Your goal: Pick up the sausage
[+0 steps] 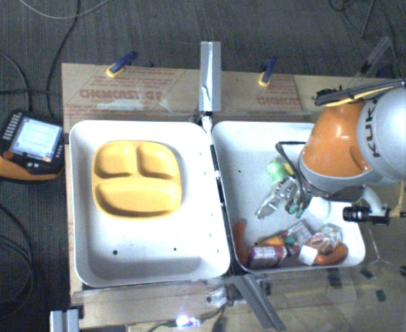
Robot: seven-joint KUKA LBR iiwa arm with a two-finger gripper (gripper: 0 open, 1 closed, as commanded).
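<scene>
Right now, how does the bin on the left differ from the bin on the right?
The left bin holds one thing, a yellow divided tray lying flat near its middle; the right bin holds a jumble of small items crowded along its near edge, among them the sausage. The gripper hangs over the right bin, while nothing reaches over the left bin. Both are shallow, white and set side by side.

"KU" is printed on the grey arm (pixel 389 126) above the fingers; faint, mostly unreadable red lettering is seen on the cardboard (pixel 120 92) further back.
</scene>
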